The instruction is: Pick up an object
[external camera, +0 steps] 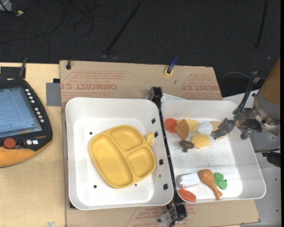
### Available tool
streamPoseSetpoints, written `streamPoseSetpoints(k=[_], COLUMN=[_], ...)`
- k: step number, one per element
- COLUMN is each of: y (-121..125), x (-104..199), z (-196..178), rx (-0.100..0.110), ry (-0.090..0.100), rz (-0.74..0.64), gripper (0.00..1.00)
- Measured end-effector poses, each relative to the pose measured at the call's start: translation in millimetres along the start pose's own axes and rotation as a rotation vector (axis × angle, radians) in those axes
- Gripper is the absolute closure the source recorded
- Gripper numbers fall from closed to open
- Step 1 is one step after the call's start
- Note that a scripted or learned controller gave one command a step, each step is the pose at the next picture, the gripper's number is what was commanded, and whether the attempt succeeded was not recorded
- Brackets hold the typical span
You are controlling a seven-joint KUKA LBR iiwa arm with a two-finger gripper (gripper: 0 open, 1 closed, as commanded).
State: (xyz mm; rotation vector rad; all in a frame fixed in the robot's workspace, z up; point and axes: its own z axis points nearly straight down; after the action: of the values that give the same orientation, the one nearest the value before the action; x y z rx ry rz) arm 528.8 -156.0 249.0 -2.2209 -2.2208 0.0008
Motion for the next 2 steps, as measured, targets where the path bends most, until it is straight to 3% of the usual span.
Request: streamPoseSetpoints(k=[2], y=[-15], x=[18], z=[107], rx=[0.007], ry=[0.003], rz=[-0.002], gripper=[0.0])
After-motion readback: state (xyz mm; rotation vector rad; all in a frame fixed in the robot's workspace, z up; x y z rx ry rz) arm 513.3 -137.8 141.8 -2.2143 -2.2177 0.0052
